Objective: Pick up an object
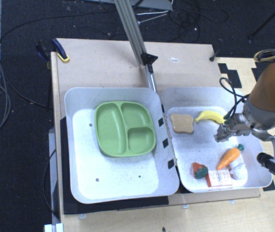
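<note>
The right bin [202, 146] holds a yellow banana [209, 116], a tan bread slice [181, 123], an orange carrot [230, 157], a small red and green piece [199, 170], a red and white box [219, 178] and a white lump [239, 171]. My gripper [223, 133] hangs low over this bin, just right of and below the banana's end and above the carrot. Nothing shows as held in it.
A green divided plate [125, 128] lies in the left bin [84, 173]. A slanted metal pole [133, 28] rises from the bench behind the bins. The grey and orange arm [267, 98] covers the right bin's far right side.
</note>
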`<action>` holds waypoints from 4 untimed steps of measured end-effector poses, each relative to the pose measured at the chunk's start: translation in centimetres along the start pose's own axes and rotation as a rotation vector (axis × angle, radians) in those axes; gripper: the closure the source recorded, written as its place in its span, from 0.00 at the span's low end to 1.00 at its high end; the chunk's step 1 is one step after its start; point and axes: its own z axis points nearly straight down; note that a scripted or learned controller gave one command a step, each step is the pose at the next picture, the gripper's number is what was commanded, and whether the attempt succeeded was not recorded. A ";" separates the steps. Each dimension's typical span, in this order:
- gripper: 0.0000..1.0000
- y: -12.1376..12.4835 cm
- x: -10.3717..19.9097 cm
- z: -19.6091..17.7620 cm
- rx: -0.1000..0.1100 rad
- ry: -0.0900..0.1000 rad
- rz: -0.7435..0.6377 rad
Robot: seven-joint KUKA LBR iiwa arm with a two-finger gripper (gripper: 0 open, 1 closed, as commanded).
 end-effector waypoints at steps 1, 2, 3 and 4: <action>1.00 -0.1 0.3 -4.3 0.000 -0.001 0.000; 1.00 0.1 0.2 -8.3 -0.001 -0.001 -0.001; 1.00 -0.1 5.5 -7.1 0.006 0.002 -0.004; 1.00 0.1 10.3 -7.8 0.004 0.003 -0.005</action>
